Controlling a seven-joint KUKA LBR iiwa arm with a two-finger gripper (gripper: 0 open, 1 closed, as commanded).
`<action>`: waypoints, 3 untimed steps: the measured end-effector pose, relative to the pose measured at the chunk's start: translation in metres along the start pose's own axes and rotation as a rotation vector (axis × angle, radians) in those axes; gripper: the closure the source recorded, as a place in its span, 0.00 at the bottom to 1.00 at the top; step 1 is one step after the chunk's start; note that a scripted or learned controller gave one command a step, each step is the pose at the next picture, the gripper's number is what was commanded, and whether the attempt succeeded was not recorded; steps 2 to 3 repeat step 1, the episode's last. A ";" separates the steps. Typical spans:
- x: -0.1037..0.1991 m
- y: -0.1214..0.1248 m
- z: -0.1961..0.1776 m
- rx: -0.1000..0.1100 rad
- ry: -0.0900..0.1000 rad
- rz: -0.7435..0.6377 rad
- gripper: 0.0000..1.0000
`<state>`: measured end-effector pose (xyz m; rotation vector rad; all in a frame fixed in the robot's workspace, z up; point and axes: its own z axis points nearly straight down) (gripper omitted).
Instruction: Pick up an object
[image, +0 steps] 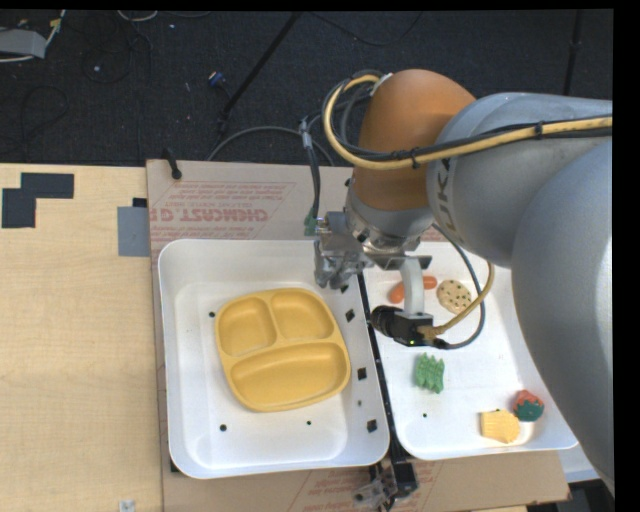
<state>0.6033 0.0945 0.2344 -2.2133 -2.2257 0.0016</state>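
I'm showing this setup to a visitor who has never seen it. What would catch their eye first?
The big grey arm with its orange band dominates, reaching in from the right and hanging over the seam between the two bins. Next is the yellow divided tray lying in the left bin. Small toy foods dot the right bin: a cookie, a green piece, a yellow piece.

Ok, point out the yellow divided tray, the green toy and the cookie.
Yellow divided tray (283, 349): camera view, the floor of its large front compartment.
Green toy (430, 372): camera view, the middle of its body.
Cookie (454, 294): camera view, the centre of its speckled top.
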 end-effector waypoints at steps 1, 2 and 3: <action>-0.002 0.000 0.000 0.001 -0.002 0.003 0.00; -0.002 0.000 0.000 0.001 -0.002 0.003 0.00; -0.002 0.000 0.000 0.001 -0.002 0.003 0.00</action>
